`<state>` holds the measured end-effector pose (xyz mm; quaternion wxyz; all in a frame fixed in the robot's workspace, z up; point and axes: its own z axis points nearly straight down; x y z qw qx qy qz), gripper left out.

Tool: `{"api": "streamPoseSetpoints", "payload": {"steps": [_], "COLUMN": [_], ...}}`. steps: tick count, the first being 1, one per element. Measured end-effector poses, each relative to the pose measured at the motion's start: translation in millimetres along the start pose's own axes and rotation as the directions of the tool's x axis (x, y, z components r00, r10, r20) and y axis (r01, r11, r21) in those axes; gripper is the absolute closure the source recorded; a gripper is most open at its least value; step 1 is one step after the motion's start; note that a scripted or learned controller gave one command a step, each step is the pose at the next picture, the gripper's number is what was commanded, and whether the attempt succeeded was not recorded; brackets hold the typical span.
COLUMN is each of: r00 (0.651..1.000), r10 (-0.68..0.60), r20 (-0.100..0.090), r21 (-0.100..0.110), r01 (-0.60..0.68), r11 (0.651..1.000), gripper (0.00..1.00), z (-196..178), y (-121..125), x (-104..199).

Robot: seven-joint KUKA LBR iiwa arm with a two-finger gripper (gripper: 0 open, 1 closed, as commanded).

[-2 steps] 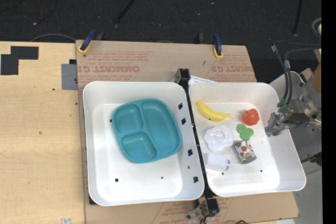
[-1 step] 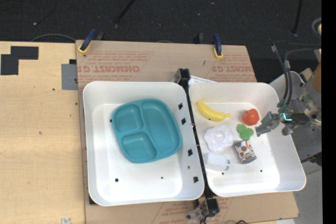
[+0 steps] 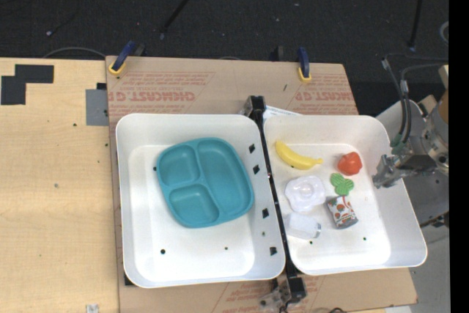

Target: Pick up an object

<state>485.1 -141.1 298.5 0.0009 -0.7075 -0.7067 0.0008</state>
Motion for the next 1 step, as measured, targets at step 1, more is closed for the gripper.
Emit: {"api": "streamPoseSetpoints", "payload": {"steps": [1], "r00": [1.000], "r10": [0.000], "r20": [0.000], "r21": [0.001], "r01": [0.000], "r11": [1.000], "gripper": [0.00], "z": [0.3], "y": [0.0], "x": [0.0]}}
